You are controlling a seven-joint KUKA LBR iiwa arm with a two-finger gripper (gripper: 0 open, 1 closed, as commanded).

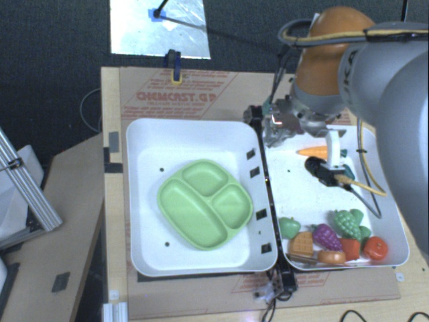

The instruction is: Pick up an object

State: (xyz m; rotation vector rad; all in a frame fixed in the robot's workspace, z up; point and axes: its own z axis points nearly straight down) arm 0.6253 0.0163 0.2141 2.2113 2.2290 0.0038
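seen from above at a slant, two shallow white bins sit side by side on a brown cardboard sheet with red lettering (201,89) laid over the bench (77,220).

the left white plastic bin (144,180) holds a pale green plastic plate with three compartments (204,203), lying flat near the bin's middle.

the right white plastic bin (295,193) holds a cluster of small toy foods along its near edge. from left to right these are a green rounded toy piece (289,228), a tan waffle-like toy piece (301,244) just beside it, a purple toy bunch of grapes (326,235), a green toy bunch of grapes (348,222) just behind, an orange-red toy piece (350,249), and a red toy tomato (375,248) at the right end. well apart from that cluster, toward the far side of the bin, lies what looks like a small orange toy carrot (313,151), resting on its side.

the grey robot arm with an orange band (379,72) reaches in from the right. its pincer (276,131) hangs over the far left corner of the right bin, close to the walls where the two bins meet. the carrot lies just to the right of the pincer, apart from it. from this angle it cannot be told whether the pincer is released or clenched.
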